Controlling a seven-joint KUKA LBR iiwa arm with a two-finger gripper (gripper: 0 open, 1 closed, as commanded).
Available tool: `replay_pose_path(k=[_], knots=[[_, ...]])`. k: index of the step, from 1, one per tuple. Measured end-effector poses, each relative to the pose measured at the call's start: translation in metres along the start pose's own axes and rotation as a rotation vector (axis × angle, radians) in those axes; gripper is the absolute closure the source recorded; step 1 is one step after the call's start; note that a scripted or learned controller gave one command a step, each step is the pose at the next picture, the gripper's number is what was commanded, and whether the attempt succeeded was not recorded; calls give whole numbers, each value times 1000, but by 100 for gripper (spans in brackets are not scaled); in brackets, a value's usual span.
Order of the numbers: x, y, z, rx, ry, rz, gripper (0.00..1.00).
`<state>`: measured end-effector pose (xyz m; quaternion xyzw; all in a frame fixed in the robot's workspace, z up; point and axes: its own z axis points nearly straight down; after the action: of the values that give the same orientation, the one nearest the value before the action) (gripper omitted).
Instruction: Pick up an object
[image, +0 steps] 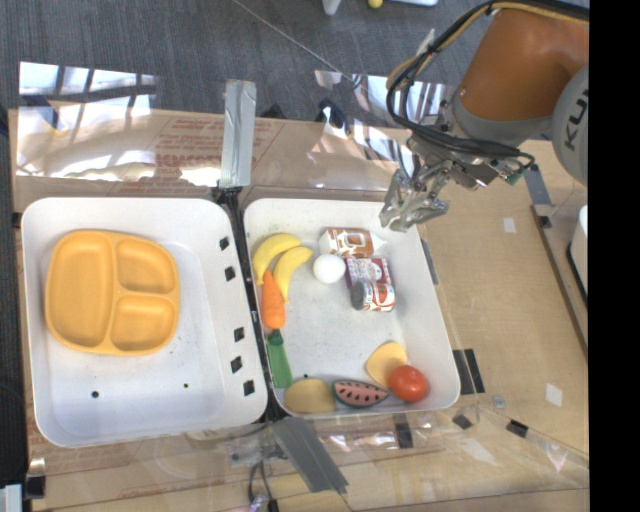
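The tool (410, 212) hangs over the far right corner of the right bin (435, 300), just above its rim; nothing shows between its fingers, and how far they are spread cannot be told from this slant. That high position suits picking a target, since every candidate lies below and to its left. Nearest are a small brown carton (347, 242), a white ball (328, 268) touching it, and a red-and-white packet (371, 283). Two bananas (278, 262) and a carrot (273, 301) crowd the bin's left wall. A tomato (408, 383) and a watermelon slice (359, 393) sit at the near edge. The left bin (40, 390) holds a yellow divided tray (112, 292).
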<state>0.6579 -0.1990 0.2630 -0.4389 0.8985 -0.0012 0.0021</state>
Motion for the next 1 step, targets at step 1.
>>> replay_pose_path(k=[1], knots=[[-24, 18, -22, 0, -1, 49, 100]])
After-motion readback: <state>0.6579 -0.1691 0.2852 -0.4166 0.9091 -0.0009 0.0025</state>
